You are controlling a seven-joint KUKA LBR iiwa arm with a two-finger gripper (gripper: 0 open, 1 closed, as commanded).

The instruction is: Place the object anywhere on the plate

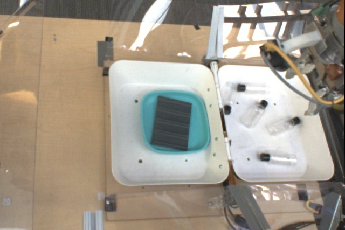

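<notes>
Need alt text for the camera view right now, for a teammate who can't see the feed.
A dark ribbed block lies on a teal plate in the left white bin. The right white bin holds several clear vials with black caps, scattered. The arm hangs over the right bin's far right edge, its tool hard to make out.

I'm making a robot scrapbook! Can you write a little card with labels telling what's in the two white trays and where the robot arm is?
left bin: holds a teal plate
on the plate: a dark grey ribbed block, lying flat
right bin: four clear vials with black caps, scattered, lying down
arm: at the right edge, above the right bin's far corner
task status: the block already rests on the plate
</notes>
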